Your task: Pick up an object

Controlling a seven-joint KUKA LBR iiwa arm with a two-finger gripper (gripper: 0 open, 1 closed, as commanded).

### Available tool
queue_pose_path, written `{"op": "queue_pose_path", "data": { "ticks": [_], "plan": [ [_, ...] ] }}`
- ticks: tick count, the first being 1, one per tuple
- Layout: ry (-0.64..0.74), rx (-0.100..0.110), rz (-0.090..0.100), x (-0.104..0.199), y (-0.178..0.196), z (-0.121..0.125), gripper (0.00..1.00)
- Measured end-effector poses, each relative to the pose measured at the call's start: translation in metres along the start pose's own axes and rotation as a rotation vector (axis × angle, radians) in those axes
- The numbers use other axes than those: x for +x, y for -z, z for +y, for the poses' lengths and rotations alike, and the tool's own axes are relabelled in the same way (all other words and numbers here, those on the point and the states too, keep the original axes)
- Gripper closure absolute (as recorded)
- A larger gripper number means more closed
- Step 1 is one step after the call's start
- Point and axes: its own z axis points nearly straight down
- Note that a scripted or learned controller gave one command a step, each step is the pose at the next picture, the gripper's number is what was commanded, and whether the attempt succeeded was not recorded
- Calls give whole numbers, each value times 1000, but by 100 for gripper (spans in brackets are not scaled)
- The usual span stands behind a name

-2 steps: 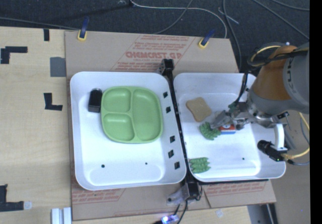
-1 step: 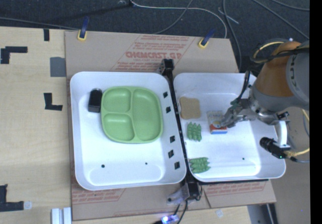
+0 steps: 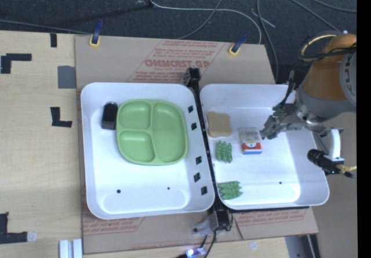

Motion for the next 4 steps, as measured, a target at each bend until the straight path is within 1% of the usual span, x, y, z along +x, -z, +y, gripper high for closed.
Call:
{"op": "queue_pose_path", "data": {
  "ticks": [1,2,3,4],
  "plan": [
    [1,-1,-1,1,44,6,100],
    [0,1,0,1,67,7,100],
    [4,4,2,57,75,-6,100],
    [4,6,1,114,64,-11,100]
  ]
}}
